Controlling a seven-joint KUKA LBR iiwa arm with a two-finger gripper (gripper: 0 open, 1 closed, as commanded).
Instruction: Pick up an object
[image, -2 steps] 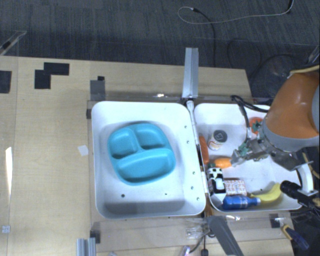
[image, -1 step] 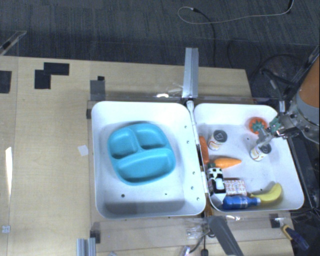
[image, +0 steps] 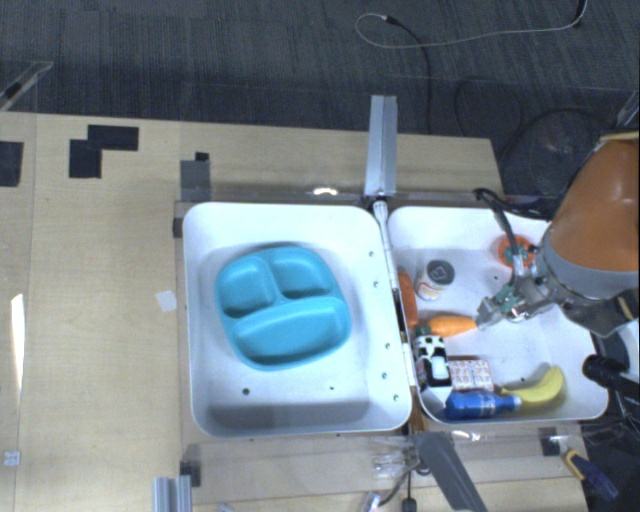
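Over the right bin (image: 590, 400), the gripper (image: 497, 308) is seen hanging low, just right of an orange carrot-like thing (image: 448, 325). Nothing is seen held; how far the claw is open cannot be told, the metal there being small and blurred. No thing is lifted yet, so the pick is judged not begun.

Candidates are all found in the right bin: the carrot mid-bin, a small round jar (image: 436, 275) on the far side, a yellow banana (image: 535, 388) at the near right, a blue bottle (image: 480, 404) touching the banana's left end, a patterned box (image: 470, 375) just beyond the bottle, and a black and white toy (image: 431, 350) against the left wall. A blue divided plate (image: 283, 305) is lying alone in the left bin (image: 205, 330).

The carrot is judged the nearest target. A good grasp is best made across its narrow width, centred on the thick middle, with the descent kept straight. The near corner is crowded, so picks there risk a snag on neighbours. The lift should be kept slow until the hold is confirmed.
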